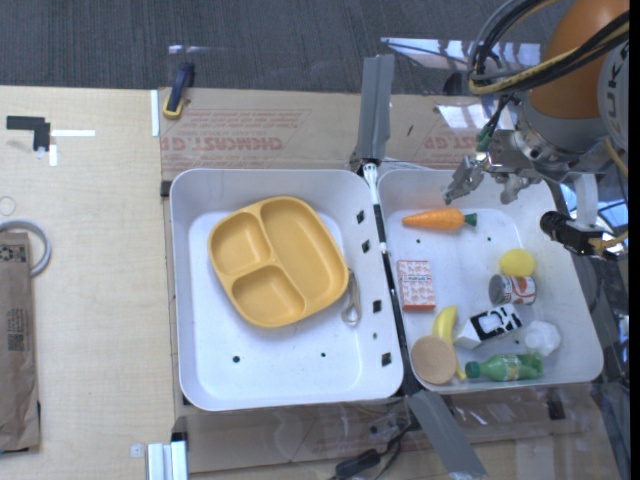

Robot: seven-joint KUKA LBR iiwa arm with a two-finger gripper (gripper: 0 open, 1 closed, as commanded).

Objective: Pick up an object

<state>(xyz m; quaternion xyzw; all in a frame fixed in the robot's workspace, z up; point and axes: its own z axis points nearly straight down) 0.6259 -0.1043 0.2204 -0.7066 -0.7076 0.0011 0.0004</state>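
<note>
The bench (80, 268) of pale wood carries two shallow white bins side by side, with a strip of brown cardboard (270, 128) along their far edge and dark grey floor (250, 18) beyond it. The left bin (200, 368) holds a yellow divided plate (277, 260) near its far middle, with a small metal piece (352, 303) just beside the plate at the bin's right wall. The right bin (560, 268) holds the small things.

The grey arm (585, 48) with its orange band reaches in over the right bin's far right corner. Its claw (487, 180) hangs above the far edge of that bin, its slim fingers spread a little apart with nothing between them.

Just near the claw, close to the bin's far wall, lies an orange carrot (437, 220), its green tip pointing right. A red and white box (416, 283) lies near the left wall. A yellow lemon (517, 262) sits toward the right side, with a small can (512, 289) touching it on the near side. A black and white item (495, 322) lies just nearer, and a banana (445, 322) lies to its left. A round tan disc (434, 360) sits at the near left corner; a green bottle (503, 368) lies along the near edge, with a clear crumpled piece (541, 339) by its far end.

On the bench's left edge lies a brown paper bag (15, 338).
</note>
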